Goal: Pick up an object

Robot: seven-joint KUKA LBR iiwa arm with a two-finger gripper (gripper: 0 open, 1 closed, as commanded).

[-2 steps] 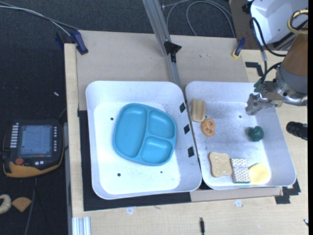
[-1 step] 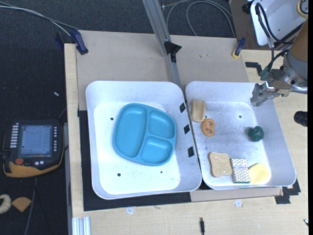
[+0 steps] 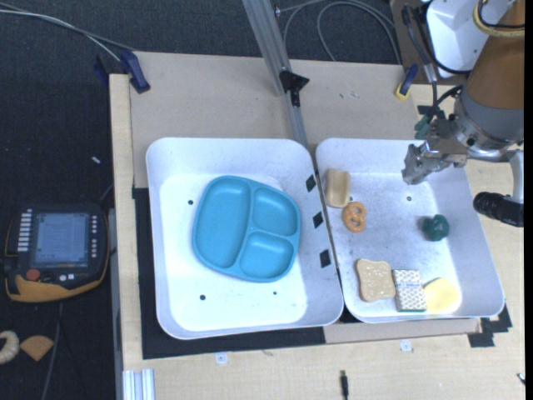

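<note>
Grey claw (image 3: 416, 167) hangs over the right bin's (image 3: 475, 248) far side; finger spacing cannot be told. Green ball (image 3: 434, 227) lies near. Blue tray (image 3: 246, 227) occupies left bin (image 3: 166, 248).

A grey-white arm (image 3: 454, 23) with an orange wrist band (image 3: 502, 61) and metal hand (image 3: 419, 167).

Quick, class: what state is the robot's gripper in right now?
Two-finger gripper: above the right white bin, nothing seen between its fingers; open or closed cannot be told.
</note>
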